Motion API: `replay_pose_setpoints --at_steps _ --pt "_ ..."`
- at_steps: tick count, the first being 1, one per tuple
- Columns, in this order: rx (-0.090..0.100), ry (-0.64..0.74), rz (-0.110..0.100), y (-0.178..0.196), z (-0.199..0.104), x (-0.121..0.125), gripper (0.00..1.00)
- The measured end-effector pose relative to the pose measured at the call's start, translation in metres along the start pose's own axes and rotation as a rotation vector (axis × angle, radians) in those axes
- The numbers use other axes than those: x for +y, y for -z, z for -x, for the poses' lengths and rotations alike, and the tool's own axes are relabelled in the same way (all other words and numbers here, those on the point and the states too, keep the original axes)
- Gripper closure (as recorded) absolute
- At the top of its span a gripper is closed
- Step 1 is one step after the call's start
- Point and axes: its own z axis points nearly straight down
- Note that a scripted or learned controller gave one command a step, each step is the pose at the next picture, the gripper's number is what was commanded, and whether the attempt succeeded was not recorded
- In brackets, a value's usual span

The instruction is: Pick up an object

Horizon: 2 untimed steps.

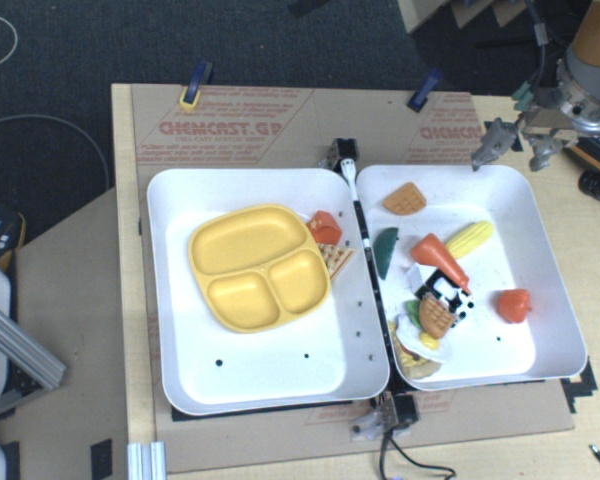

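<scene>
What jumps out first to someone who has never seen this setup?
The big yellow divided plate in the left white bin grabs the eye, with a small red piece at its upper right edge. The right bin holds a bright jumble of toy food: a corn cob, a carrot and a red tomato-like piece. The gripper hangs at that bin's far right corner, above the rim.

floor [100, 28]: dark blue carpet | bench board [280, 128]: tan (red lettering)
</scene>
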Motion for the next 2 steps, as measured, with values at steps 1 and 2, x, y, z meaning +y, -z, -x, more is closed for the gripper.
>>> replay_pose_setpoints --at_steps 1,2 --pt "-0.002 0.002 0.013 0.009 -0.001 0.001 0.0" --pt "-0.002 0.002 0.011 -0.035 0.007 0.001 0.0"
